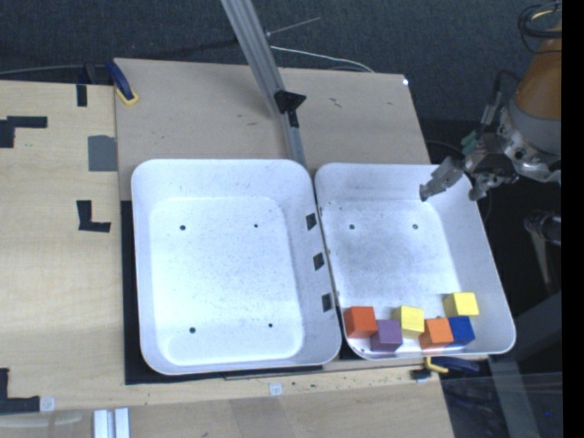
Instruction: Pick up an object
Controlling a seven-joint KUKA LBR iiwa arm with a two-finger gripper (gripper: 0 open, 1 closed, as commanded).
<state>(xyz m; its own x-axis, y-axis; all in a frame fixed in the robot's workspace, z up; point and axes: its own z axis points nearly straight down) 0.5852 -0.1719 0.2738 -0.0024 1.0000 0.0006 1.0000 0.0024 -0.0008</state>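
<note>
My grey two-finger claw [453, 179], fingers apart and holding nothing, hangs at two o'clock over the right shallow white plastic bin [474, 245], whose five o'clock corner holds six small cubes [411, 325]: two orange, two yellow, one purple, one blue.

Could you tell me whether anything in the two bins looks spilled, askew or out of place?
Nothing stands out. The blocks sit bunched along the near edge of the right bin, some tilted or touching, none spilled over the rim. The gripper hangs over that bin's far right corner.
</note>
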